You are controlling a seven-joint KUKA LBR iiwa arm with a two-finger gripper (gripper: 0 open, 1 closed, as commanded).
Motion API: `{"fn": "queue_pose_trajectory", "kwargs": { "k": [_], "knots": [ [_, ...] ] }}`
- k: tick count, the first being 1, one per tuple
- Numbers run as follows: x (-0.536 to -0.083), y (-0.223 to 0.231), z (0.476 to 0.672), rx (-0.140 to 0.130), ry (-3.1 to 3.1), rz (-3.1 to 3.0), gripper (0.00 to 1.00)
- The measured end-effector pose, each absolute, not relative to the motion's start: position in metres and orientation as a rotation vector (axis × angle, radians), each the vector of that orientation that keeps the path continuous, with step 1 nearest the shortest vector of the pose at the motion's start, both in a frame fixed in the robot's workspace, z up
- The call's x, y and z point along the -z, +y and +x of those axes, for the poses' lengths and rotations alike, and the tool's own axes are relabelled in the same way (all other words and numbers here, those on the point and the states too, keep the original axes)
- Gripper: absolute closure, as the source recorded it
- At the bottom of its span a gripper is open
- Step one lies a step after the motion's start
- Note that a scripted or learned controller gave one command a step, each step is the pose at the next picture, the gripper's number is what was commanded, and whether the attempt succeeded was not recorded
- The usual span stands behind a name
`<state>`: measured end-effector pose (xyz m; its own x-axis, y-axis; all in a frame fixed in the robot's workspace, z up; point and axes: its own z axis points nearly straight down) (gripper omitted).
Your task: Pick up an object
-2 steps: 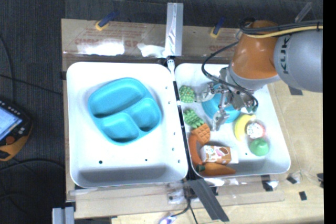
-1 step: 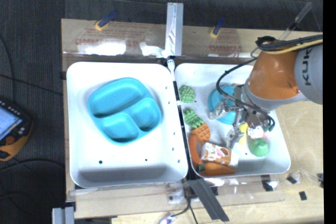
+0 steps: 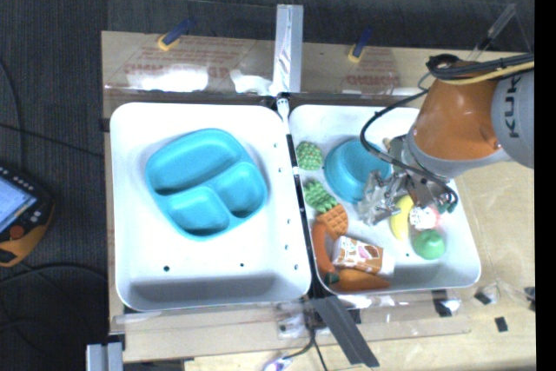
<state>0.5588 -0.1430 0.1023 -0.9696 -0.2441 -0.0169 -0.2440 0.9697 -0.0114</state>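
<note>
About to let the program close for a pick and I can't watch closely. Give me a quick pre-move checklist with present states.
1. Gripper down inside the right bin: ok.
2. Finger opening: cannot tell.
3. Single target under it: not ok; blue bowl and yellow toy both crowd it.
4. Object between fingers: cannot tell.
5. Green ball apart from gripper: ok.
6. Blue divided tray sits alone in the left bin, out of the way: ok.

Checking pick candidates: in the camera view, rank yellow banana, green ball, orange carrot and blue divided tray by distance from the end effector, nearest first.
1. Yellow banana, right bin, right beside the end effector.
2. Green ball, right bin, toward the near right corner.
3. Orange carrot, right bin, by the divider.
4. Blue divided tray, left bin, far off.
</note>
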Motion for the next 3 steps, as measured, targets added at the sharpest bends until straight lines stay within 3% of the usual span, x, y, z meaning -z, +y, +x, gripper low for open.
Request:
{"fn": "queue_pose_trajectory", "kwargs": {
  "k": [1, 2, 3],
  "knots": [
    [-0.237, -0.129, 0.577, 0.002, 3.119, -0.335, 1.0],
    [-0.129, -0.125, 0.601, 0.011, 3.091, -0.395, 1.0],
    [-0.11, -0.134, 0.602, -0.002, 3.107, -0.435, 1.0]
  ]
}}
